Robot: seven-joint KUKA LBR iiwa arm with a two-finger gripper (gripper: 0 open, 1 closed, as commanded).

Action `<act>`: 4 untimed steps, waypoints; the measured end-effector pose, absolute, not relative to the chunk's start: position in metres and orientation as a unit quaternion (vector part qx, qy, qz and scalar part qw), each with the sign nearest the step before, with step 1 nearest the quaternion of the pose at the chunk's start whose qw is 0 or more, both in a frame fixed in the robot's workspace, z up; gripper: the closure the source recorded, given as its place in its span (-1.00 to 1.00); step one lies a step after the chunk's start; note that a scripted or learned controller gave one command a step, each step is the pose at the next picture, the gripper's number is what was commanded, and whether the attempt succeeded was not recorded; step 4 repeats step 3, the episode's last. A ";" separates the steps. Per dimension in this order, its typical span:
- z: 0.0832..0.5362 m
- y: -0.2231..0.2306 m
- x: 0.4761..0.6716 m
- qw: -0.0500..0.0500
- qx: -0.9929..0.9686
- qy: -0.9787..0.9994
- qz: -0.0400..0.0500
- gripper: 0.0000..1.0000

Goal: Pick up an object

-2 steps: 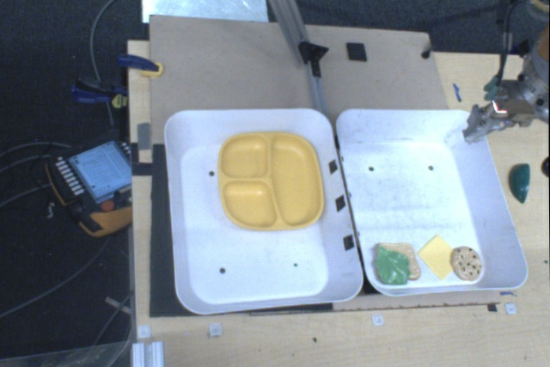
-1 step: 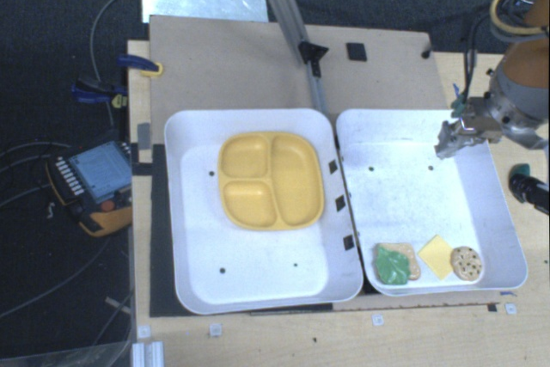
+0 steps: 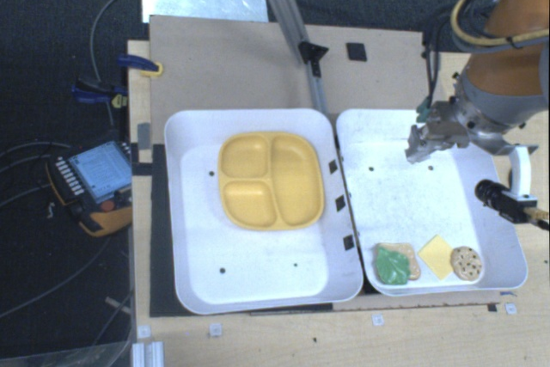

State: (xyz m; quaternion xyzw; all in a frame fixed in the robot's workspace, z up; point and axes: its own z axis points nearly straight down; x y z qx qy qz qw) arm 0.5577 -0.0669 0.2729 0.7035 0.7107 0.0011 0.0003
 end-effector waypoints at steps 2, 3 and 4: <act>0.254 0.036 0.521 -0.001 0.704 0.710 0.000 1.00; 0.252 0.088 0.513 -0.001 0.704 0.711 0.001 1.00; 0.252 0.088 0.513 -0.001 0.704 0.711 0.001 1.00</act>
